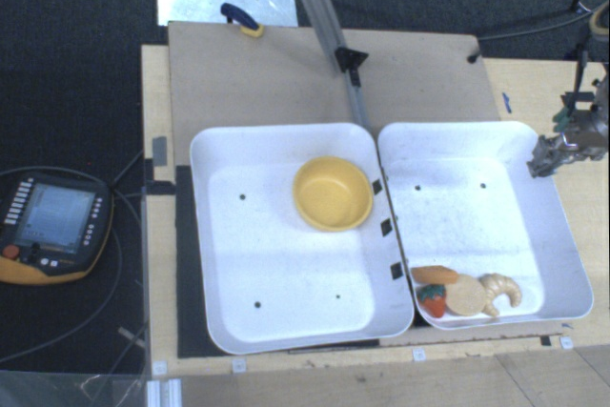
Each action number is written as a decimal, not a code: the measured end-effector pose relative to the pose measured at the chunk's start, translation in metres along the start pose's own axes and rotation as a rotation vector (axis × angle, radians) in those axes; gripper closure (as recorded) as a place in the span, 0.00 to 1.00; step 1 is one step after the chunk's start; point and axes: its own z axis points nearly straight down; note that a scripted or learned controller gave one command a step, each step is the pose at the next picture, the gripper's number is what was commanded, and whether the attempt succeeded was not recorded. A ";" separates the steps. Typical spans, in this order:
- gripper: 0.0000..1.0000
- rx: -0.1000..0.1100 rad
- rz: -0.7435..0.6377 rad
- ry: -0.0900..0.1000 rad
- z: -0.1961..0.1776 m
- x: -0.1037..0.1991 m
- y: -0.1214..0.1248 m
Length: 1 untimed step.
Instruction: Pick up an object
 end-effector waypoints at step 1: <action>1.00 0.001 -0.005 0.002 0.004 0.061 0.006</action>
